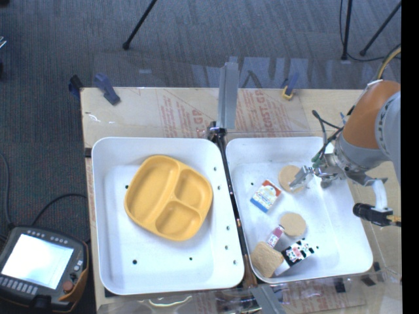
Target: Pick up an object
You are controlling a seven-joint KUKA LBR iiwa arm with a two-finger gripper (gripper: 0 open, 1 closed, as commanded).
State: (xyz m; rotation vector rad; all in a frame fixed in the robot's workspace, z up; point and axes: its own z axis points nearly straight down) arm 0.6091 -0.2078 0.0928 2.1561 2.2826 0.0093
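Reaches in from the right: grey arm (366, 136) with its orange band, wrist angled down over the right bin (340, 254). Gripper (306, 176) low at the bin's upper middle, fingers (302, 174) spread apart with nothing between them, tips just at the right edge of a round tan disc (289, 176). Looks like a lineup for a grasp on that disc, though touching or only hovering cannot be told from this slant.

Lying further down the same bin: a small blue-and-white carton (265, 195) just left of and below the disc, a second tan disc (292, 224) near the middle, then a tight cluster at the lower left — a rough tan block (266, 258), a small bottle with a dark-red cap (276, 236), and a black-and-white patterned piece (298, 252), these last three touching or nearly so. Scattered loosely, probably to give a choice of targets.

In the left bin (111, 267), a yellow divided plate (169, 197) resting flat and well apart from the action.

Open white floor to the right of and below the gripper; good room there for withdrawal. Tighter on the left, with the carton near and the bin's back wall just beyond the disc. Bare wooden worktop (157, 113) behind both bins.
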